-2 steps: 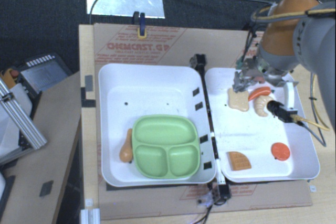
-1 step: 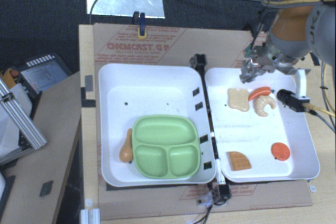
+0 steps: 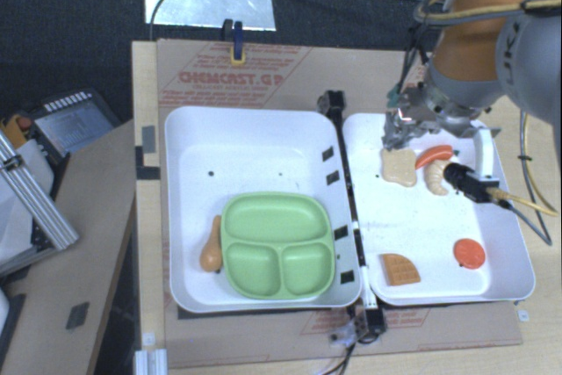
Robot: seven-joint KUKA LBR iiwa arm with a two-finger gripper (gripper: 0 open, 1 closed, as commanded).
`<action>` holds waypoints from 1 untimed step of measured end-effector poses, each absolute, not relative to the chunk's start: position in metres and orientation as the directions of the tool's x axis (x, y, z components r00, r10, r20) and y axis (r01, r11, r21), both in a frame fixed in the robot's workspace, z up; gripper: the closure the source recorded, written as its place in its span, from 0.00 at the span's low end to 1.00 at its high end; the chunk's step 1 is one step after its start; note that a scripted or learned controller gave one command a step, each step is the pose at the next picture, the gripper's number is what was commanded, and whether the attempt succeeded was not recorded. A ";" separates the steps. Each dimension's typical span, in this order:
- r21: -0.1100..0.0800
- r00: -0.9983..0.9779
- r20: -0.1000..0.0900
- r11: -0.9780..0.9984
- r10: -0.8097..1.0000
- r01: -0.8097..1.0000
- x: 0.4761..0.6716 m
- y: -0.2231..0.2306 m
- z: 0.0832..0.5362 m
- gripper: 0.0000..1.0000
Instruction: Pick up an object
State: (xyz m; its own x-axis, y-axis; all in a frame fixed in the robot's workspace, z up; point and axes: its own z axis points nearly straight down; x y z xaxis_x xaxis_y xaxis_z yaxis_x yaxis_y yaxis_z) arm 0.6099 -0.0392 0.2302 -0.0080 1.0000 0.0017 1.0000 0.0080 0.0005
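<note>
Over the right bin [image 3: 509, 277] we see the tool [image 3: 397, 136] lowered at the bin's far left corner, right above a pale beige, bread-like piece [image 3: 399, 168]. That piece lies flat on the bin floor with its long axis running roughly toward and away from the camera, its narrower upper end tucked up against the tool. We cannot tell whether the tool touches it, nor how the tool stands, since the dark metal parts there blur together. Just to the right lie a red-orange sausage shape [image 3: 434, 156], slanting up to the right, and a pale curved shrimp-like piece [image 3: 435, 178]; a black cable fitting [image 3: 465, 183] partly covers their right ends. Nearer the camera sit a tan cracker-like slab [image 3: 399, 269] and a round red-orange disc [image 3: 469, 253], well apart. On the left bin [image 3: 189, 136] rests a green divided tray [image 3: 277, 244] with a tan, pear-like item [image 3: 212, 247] just beside its left edge. Much of the arm [image 3: 492, 31] is cut off at the right.
</note>
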 end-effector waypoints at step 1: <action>0.001 -0.010 0.003 0.010 1.000 1.000 0.594 0.014 0.236 1.00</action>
